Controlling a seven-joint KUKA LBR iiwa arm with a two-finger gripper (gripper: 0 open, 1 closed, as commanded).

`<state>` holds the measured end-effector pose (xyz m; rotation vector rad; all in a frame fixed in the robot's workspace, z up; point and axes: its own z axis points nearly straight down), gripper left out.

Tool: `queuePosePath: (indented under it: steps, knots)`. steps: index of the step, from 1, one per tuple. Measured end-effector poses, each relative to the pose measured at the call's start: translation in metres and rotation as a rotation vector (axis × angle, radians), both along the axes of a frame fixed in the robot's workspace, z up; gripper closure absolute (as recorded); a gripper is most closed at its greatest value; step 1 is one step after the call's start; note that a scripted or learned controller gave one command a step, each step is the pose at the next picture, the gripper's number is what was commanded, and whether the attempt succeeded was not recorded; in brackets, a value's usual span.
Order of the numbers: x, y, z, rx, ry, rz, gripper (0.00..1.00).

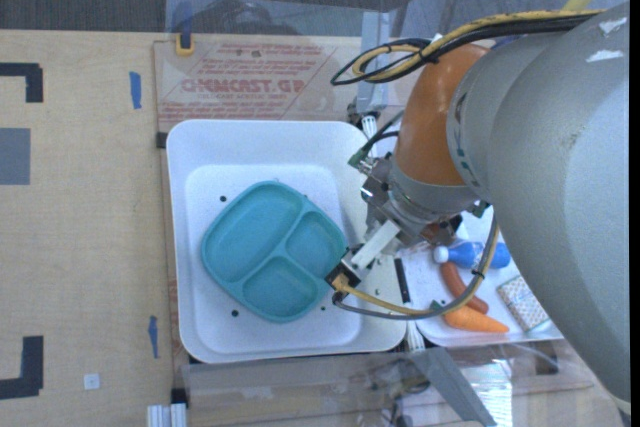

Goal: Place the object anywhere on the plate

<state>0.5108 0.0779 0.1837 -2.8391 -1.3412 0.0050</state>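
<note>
One teal plate (272,250) lies in the left bin (178,215); hand (420,220) state unclear.

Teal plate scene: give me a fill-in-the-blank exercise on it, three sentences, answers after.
1. The teal plate has ___ compartments.
2. The white bin holding it is on the view's ___ side.
3. The carrot is coloured ___.
Missing words: three; left; orange.

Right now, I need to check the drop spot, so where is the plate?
In the camera view, the teal plate lies flat in the left bin, around its middle, with the robot arm just off its right edge.
</note>
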Motion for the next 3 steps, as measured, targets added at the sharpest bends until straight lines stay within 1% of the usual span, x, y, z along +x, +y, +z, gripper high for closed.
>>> queuePosePath:
  steps: [1, 2, 3]
  knots:
    - [-0.033, 0.051, -0.007, -0.001, 0.004, -0.228, 1.00]
    - [-0.028, 0.096, -0.070, 0.009, -0.012, -0.355, 1.00]
    - [0.012, 0.137, -0.091, 0.001, -0.009, 0.025, 1.00]
